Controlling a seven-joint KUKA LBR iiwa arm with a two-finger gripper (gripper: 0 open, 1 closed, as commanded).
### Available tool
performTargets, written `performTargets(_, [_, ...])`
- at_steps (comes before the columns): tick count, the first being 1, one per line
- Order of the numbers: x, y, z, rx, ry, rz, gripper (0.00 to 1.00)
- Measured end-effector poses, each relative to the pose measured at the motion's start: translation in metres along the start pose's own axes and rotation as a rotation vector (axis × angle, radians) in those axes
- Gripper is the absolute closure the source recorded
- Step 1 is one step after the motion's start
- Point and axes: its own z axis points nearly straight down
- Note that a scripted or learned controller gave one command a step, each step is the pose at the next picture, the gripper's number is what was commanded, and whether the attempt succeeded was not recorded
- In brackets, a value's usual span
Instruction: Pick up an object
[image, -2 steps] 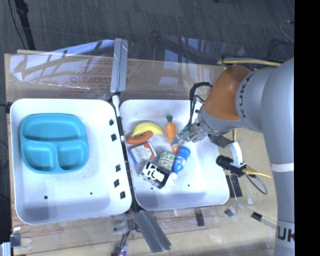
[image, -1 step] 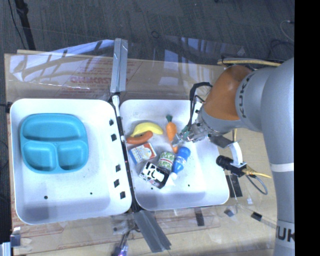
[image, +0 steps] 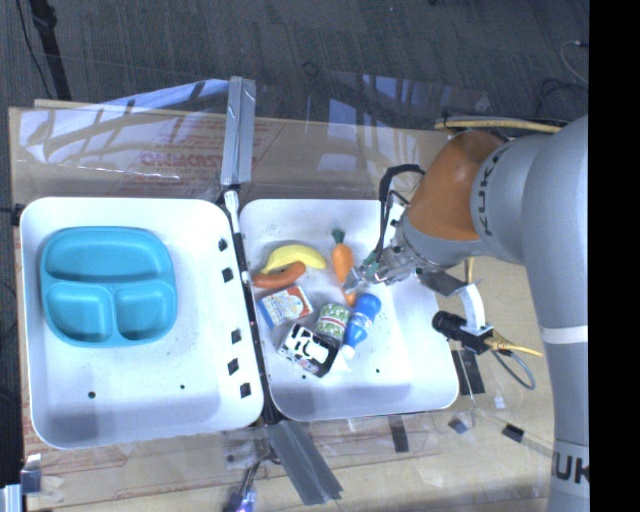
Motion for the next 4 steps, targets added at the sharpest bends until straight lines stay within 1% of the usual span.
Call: performTargets(4, [0.0002, -0.0004, 0.0007, 0.001, 0.001, 0.000, 0.00])
